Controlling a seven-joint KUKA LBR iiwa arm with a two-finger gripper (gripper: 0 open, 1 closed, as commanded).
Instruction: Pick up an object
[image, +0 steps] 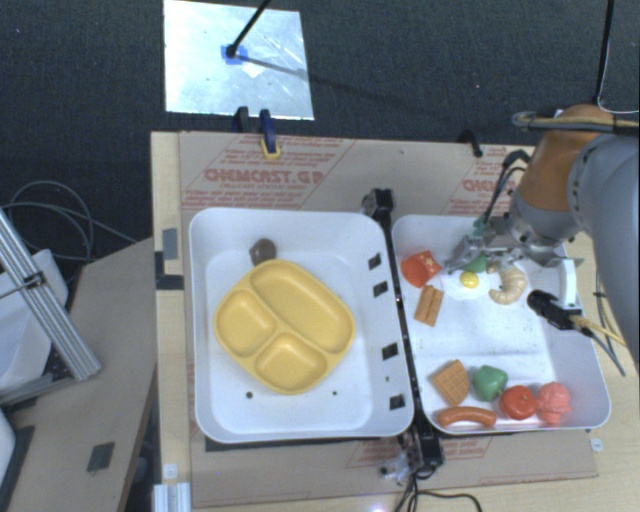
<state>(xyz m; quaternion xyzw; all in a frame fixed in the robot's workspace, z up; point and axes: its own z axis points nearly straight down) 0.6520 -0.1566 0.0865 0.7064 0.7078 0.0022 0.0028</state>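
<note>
Hovering tool (487, 256) in right bin (575, 350), grip state unclear, fried egg (468, 283) just below it

Both white bins (300, 228) look like smooth, glossy plastic; inside the left one, the yellow divided plate (284, 325) looks matt plastic. The bench (330, 165) beneath looks like bare cardboard-brown board.

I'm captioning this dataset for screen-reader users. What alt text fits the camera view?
A grey robot arm reaches from the right into the right white bin, its gripper low over toy food near a fried egg and a red pepper. The left bin holds a yellow divided plate.
</note>
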